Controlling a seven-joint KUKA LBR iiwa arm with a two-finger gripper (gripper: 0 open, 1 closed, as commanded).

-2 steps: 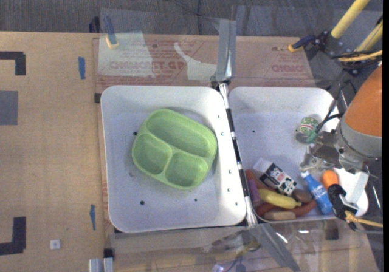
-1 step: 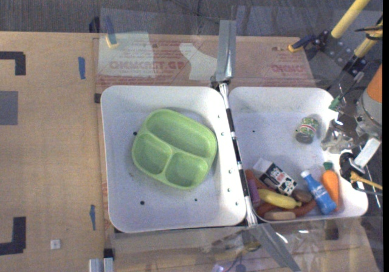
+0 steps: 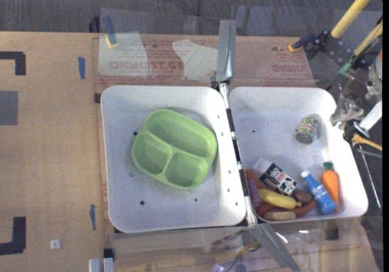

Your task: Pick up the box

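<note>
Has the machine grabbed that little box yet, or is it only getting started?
Nothing looks done yet. The small black-and-white carton box lies in the right white bin, beside a yellow toy banana. The end effector sits at that bin's right rim, apart from it. The whole pick remains.

Claw (image 3: 351, 111) at the camera view's right edge, metal parts clustered, finger state indiscernible.

Even, fairly bright light from overhead washes the two white bins (image 3: 164, 98) nearly featureless, soft short shadows sit beneath the green tray (image 3: 174, 149), clear plastic sheets (image 3: 158, 55) behind the bins catch pale glare, and the whole view is slightly soft and grainy.
</note>
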